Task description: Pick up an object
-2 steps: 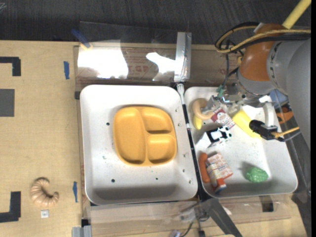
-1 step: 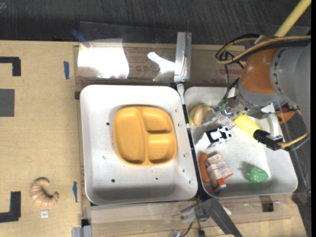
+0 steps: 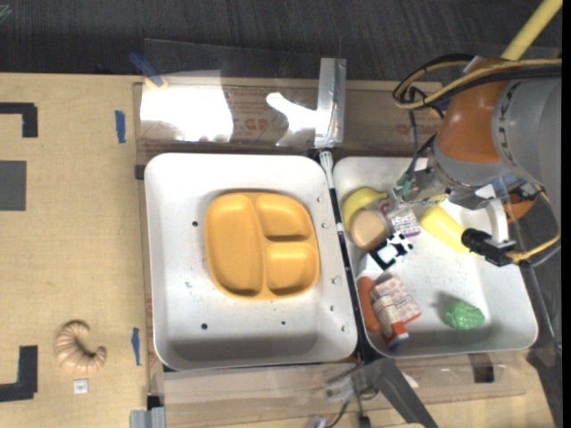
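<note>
Pale wood makes the bench [image 3: 62,239], and 2 shallow white bins sit on it side by side. We see in the left bin [image 3: 169,194] an orange tray [image 3: 261,243] with 3 compartments, lying flat near the middle. On the bare wood at the far left, well apart from the bins, lies a small curled pastry [image 3: 80,346], something like a croissant.

We find several things in the right bin [image 3: 508,301]. A yellow-green round fruit [image 3: 359,201] lies at its upper left corner, and just below it, touching it, a tan rounded piece [image 3: 367,228] like a bread roll. A yellow object [image 3: 443,226], long in shape, lies to the right of these. At the lower left of this bin an orange carrot-like item [image 3: 368,307] lies beside a small red and white packet [image 3: 394,303]. A green lumpy object [image 3: 464,315] rests near the lower right.

From the right the grey arm [image 3: 526,123] reaches in, with its orange band [image 3: 471,127] above the wrist. We see the gripper [image 3: 399,230] low over the upper left part of the right bin, between the tan piece and the yellow object. Whether it is wide or closed, or has hold of anything, we cannot tell, because the black and white parts there are too confused.
</note>
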